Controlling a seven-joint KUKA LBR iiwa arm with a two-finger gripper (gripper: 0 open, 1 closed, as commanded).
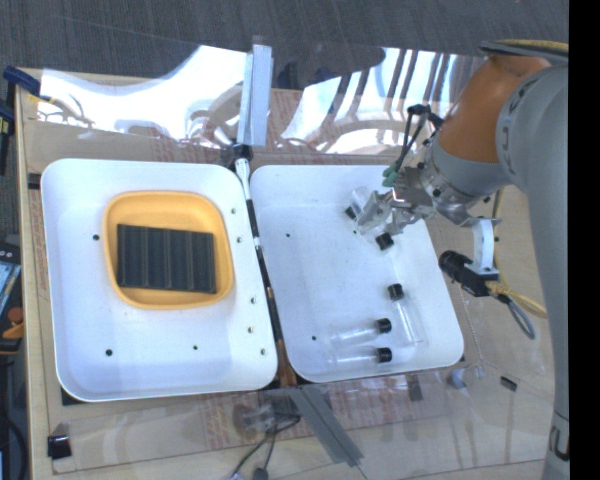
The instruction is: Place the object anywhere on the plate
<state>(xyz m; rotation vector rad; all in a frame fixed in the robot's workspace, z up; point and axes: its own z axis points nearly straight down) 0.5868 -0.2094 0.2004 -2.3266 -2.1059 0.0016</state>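
Camera view: gripper (378, 220) over right bin (310, 298), yellow plate (165, 216) in left bin (70, 328)

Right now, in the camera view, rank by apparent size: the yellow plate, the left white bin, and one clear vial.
1. Left white bin, largest.
2. Yellow plate, lying inside that bin.
3. Clear vial in the right bin, smallest.

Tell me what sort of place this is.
Probably a robotics lab test bench: a robot arm reaches over two white bins, one holding a yellow plate, the other clear black-capped vials, with loose cables around the bench.
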